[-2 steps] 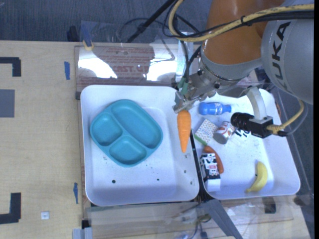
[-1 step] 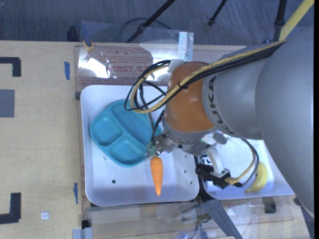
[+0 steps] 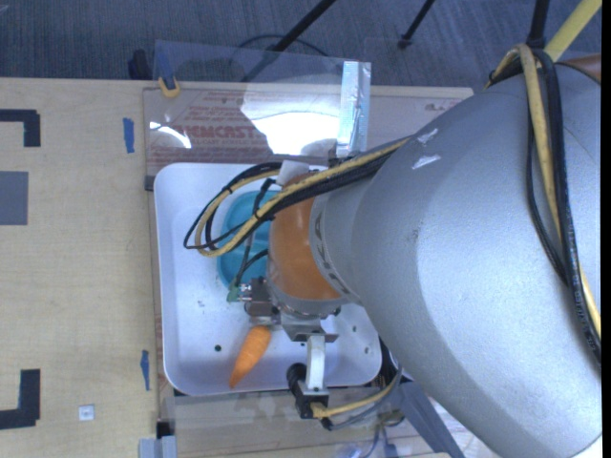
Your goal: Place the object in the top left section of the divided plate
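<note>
White bin (image 3: 181, 284): carrot (image 3: 248, 356) at its 6 o'clock, below teal plate (image 3: 232, 227), looks light, rigid, slick, so I'd pinch mid-body; gripper (image 3: 282, 315) opening I cannot tell, arm (image 3: 458, 256) hides it.

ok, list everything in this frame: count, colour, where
carrot: 1, orange, near front edge of the bin
plate: 1, teal, in the bin, mostly hidden under the arm
bin: 1, white, on the bench
clear panel: 1, transparent, behind the bin
tape marks: at least 2, blue, bench left of the bin
stand legs: several, black, on the floor at top
arm: 1, grey with orange band, from the right
gripper: 1, at carrot's thick end
</note>
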